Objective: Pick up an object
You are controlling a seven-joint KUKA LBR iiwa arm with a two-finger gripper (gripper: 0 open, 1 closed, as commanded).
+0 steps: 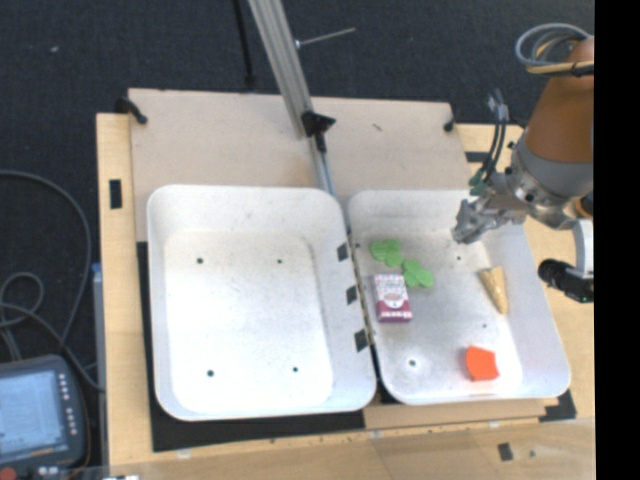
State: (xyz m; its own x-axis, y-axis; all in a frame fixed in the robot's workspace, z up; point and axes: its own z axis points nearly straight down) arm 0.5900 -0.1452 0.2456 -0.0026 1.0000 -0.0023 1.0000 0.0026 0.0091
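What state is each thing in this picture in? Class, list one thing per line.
Two-finger gripper: over the right white bin, nothing visible between its fingers.
Purple and white small box: lying flat.
Green leafy toy pieces: lying flat beside the box.
Orange block: resting, untouched.
Tan cone: lying on its side.

Robotics laboratory test cell. A wooden bench (260,133) stands on dark carpet-like flooring and carries two shallow white bins: the left bin (250,298) and the right bin (520,368), which contains small test objects. An aluminium extrusion mast (282,53) rises at a slant from the rear of the bench. An industrial arm (560,128), grey with an orange band, reaches in from the right. A handheld control pendant (35,413) with a screen lies at lower left, and loose cables (40,218) trail across the floor.
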